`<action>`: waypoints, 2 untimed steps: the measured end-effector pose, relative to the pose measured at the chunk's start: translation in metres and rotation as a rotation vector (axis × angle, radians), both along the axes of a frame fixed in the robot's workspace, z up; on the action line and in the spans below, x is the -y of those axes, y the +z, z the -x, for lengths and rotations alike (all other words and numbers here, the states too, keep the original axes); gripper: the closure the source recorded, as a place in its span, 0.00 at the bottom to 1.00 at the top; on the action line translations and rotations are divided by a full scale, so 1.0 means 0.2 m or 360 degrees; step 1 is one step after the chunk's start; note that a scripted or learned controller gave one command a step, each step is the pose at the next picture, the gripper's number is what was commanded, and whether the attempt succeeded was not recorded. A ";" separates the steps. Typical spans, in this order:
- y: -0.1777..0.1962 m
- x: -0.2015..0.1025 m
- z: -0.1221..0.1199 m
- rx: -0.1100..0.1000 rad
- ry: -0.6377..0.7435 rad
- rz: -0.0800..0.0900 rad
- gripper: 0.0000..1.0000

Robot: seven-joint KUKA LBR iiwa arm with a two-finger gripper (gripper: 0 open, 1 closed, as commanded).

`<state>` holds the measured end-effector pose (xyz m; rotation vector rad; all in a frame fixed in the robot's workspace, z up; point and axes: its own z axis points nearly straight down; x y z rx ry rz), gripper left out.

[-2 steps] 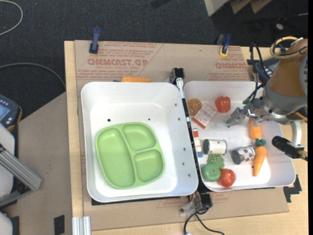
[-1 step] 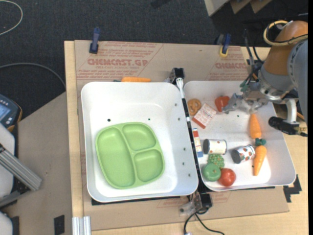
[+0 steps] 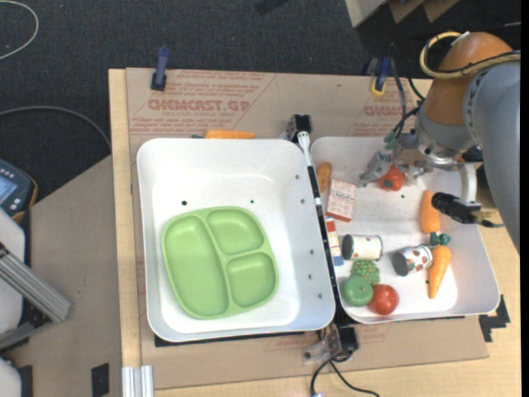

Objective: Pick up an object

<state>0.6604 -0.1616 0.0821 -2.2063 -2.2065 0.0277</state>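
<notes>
Nearest the camera, at the near edge of the right bin (image 3: 488, 292), lie a red tomato (image 3: 383, 299) and a green apple (image 3: 358, 290), touching or nearly so. Just beyond them are a green bumpy item (image 3: 365, 270), a small white can (image 3: 362, 246) on its side, a dark-and-white cup-like item (image 3: 412, 260) and a carrot (image 3: 439, 270), its long axis running near to far. Further back lie an orange piece (image 3: 429, 212), a red-and-white packet (image 3: 340, 199) and a slim orange item (image 3: 324, 174) by the bin's left wall.

The left bin (image 3: 157, 172) holds a green three-compartment tray (image 3: 218, 260).

The pincer (image 3: 393, 169) is down in the far part of the right bin, directly over a small red object (image 3: 393, 180). The red object sits between the fingers (image 3: 372, 170), touching or just beside them; whether they are pressed onto it or spread around it cannot be told.

Judgement: the red object is the likely target. It lies directly under the pincer, slightly to the near side, and is roundish with no evident long axis. The coming move turns on closing squarely around it and lifting straight. A slip is possible if the grip is off-centre.
</notes>
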 end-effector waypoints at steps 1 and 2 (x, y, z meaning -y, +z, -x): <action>0.07 -0.01 -0.03 0.0047 0.0003 0.0007 1.00; 0.01 -0.02 0.20 0.0034 -0.0003 0.0001 1.00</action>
